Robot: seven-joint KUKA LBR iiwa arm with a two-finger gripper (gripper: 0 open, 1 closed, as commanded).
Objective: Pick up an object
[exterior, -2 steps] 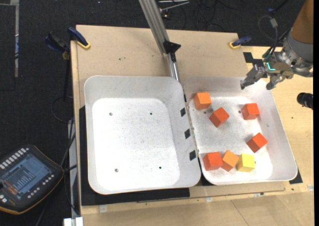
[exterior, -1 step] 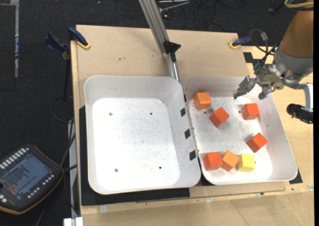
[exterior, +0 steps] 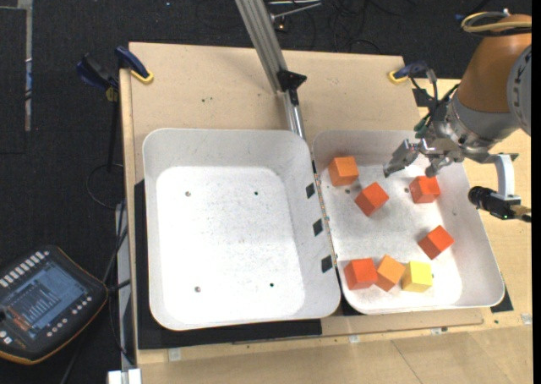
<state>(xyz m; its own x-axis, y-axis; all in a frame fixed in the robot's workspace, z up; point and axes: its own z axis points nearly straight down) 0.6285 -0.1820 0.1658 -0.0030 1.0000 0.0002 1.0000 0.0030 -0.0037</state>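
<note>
Blocks number seven, all in the right-hand bin (exterior: pixel 486 289): one yellow, two light orange, four red-orange. Nearest the camera, a row well below the gripper (exterior: pixel 416 158): a red-orange block (exterior: pixel 361 273), a light orange block (exterior: pixel 390 271) and the yellow block (exterior: pixel 418 276), close together. Above those, a red-orange block (exterior: pixel 436 241) sits below the gripper. Just under the fingertips lies a red-orange block (exterior: pixel 424 189), apart from them. To the gripper's left are another red-orange block (exterior: pixel 371 198) and a light orange block (exterior: pixel 342 170).

The arm (exterior: pixel 494 86) reaches in from the right, wrist angled down over the bin's far part, fingers spread apart with nothing between them.

The left-hand bin (exterior: pixel 224 230) lies well to the gripper's left.
</note>
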